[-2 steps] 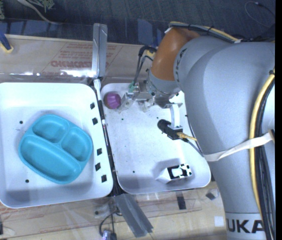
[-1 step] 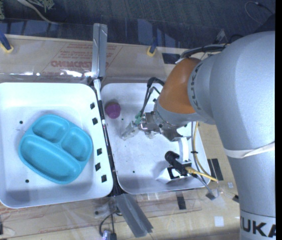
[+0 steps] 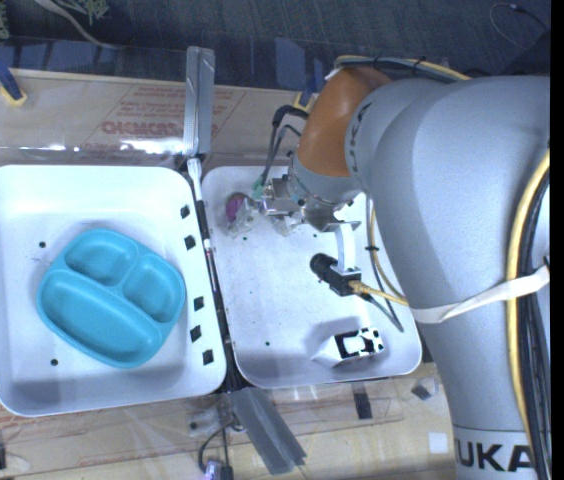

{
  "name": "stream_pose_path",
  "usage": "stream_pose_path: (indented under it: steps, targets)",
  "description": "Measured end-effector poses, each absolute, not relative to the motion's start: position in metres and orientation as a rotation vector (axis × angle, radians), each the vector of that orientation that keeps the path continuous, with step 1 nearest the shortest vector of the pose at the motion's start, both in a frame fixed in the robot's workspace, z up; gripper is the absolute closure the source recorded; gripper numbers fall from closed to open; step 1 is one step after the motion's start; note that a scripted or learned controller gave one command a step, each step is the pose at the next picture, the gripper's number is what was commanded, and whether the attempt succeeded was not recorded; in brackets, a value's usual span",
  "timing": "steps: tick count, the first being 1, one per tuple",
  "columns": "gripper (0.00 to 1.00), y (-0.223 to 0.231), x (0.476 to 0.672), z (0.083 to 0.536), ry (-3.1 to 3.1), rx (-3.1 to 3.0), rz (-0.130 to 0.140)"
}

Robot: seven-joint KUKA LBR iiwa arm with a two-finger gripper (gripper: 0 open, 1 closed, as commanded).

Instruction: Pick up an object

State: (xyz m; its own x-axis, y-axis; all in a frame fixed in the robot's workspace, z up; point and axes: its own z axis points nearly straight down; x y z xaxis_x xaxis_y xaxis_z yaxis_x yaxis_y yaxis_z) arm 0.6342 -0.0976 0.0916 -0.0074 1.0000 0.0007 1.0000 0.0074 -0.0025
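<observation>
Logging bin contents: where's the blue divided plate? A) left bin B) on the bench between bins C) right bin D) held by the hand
A: the blue divided plate lies flat on the floor of the left bin, while the arm's hand is over the right bin, near a small purple item.
</observation>
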Motion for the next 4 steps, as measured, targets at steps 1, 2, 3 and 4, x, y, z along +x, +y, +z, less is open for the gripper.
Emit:
stream_pose_path:
  steps: [1, 2, 3, 4]
  targets:
    - [0.0, -0.214, 0.649, 0.088, -2.206, -2.2, 0.03]
    - [0.0, -0.199, 0.526, 0.194, -2.226, -2.214, 0.002]
    - [0.0, -0.12, 0.476, 0.099, -2.228, -2.208, 0.003]
    - [0.0, -0.092, 0.575, 0.107, -2.229, -2.21, 0.001]
